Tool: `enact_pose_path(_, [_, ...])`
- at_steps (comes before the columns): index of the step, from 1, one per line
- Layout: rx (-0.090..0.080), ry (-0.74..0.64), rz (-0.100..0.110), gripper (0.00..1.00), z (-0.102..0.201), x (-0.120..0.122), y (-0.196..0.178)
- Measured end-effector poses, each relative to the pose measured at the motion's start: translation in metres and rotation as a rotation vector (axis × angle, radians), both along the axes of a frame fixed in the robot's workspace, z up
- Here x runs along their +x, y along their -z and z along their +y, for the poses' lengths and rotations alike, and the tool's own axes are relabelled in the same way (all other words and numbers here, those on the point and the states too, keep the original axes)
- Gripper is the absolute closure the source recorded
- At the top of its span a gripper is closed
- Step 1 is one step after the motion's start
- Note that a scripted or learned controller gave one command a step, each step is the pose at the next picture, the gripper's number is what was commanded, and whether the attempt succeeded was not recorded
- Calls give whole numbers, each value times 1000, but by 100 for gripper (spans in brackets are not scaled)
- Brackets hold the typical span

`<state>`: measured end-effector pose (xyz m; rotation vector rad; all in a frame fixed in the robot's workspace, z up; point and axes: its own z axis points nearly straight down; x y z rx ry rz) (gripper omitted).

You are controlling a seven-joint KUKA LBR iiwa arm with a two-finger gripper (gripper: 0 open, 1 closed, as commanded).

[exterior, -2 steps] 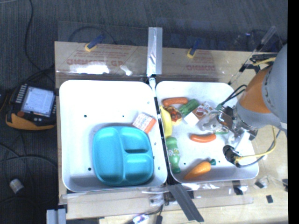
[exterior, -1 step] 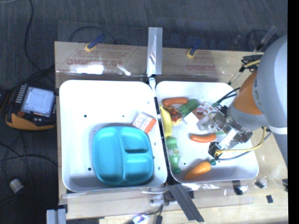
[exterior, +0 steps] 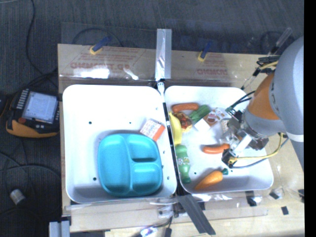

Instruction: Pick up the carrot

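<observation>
The carrot (exterior: 209, 179) is orange with a small green top. It lies near the front wall of the right bin (exterior: 256, 181), pointing left and slightly down. My gripper (exterior: 232, 141) hangs over the right side of the same bin, up and to the right of the carrot and apart from it. Just left of the gripper lies a red-orange sausage-like piece (exterior: 215, 149), its right end close to the gripper. Nothing shows between the gripper and the carrot.
The right bin also holds a sausage (exterior: 184, 106), a green vegetable (exterior: 200, 113), a banana (exterior: 175, 128), a green bottle (exterior: 182, 160) and a small packet (exterior: 216, 116). In the left bin are a blue divided tray (exterior: 130, 165) and a small orange box (exterior: 152, 129).
</observation>
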<state>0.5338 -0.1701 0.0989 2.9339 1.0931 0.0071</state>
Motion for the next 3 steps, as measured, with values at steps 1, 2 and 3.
enact_pose_path(1, [-1,0,0,0,0,0,0])
enact_pose_path(2, [1,0,5,100,0,-1,-8])
enact_pose_path(3, [10,474,-1,100,-17,46,10])
